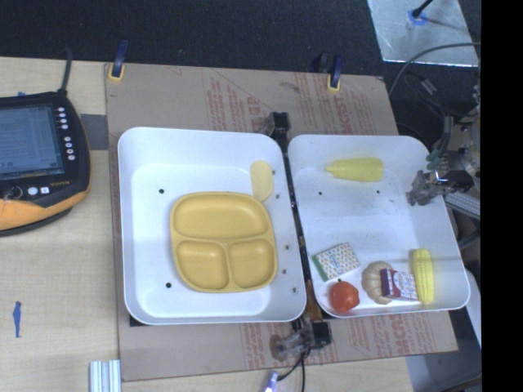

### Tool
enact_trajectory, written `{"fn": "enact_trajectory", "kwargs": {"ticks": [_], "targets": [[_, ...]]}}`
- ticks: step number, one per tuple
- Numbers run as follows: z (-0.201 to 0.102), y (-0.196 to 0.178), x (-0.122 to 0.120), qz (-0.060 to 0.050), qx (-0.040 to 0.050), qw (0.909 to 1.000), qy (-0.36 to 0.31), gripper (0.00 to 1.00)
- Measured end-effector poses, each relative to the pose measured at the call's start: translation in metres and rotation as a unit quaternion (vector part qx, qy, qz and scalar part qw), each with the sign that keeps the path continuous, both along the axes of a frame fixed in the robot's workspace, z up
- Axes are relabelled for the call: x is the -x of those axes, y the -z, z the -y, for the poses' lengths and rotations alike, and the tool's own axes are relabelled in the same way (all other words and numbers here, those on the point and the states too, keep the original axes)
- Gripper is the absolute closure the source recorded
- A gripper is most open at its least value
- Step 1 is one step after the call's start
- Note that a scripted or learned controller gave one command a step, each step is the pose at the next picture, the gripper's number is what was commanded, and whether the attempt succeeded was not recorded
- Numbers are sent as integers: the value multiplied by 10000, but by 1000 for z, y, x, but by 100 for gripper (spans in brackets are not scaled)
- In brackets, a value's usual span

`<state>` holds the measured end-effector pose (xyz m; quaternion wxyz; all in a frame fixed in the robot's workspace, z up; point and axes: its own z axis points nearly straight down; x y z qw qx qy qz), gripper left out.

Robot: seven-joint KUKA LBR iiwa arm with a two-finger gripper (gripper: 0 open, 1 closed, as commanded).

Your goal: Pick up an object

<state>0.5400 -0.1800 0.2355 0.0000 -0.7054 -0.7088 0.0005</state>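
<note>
we see the gripper (pixel 426 184) at the right rim of the right bin (pixel 368 219), low over the wall; whether it is apart or together we cannot tell at this size, and nothing shows in its grasp. the nearest pick is the yellow piece (pixel 355 169), lying flat near the far wall of that bin, near the gripper toward the view's left and clear of everything else. we judge it a light, stiff plastic toy with a smooth, somewhat slippery skin, best taken across its narrow middle, jaws set either side of its short width. the other candidates crowd the near corner: corn (pixel 422 274), a small packet (pixel 397 284) touching a round bun-like item (pixel 376 279), a tomato (pixel 344 296) and a green box (pixel 337 260). they sit well apart from the gripper and close enough together to hamper a clean grip. the left bin (pixel 143 219) holds a yellow tray (pixel 222 241) and a pale chip (pixel 261 179).
</note>
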Motion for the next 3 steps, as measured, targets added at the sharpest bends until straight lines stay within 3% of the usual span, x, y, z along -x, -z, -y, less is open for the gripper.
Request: {"fn": "enact_trajectory", "kwargs": {"ticks": [1,2,3], "targets": [[-97,0,27,-19,-3,10000,-12,100],[-39,-30,-1,-6,-1,10000,14,100],[-68,144,-8,-18,1,10000,-9,100]]}}
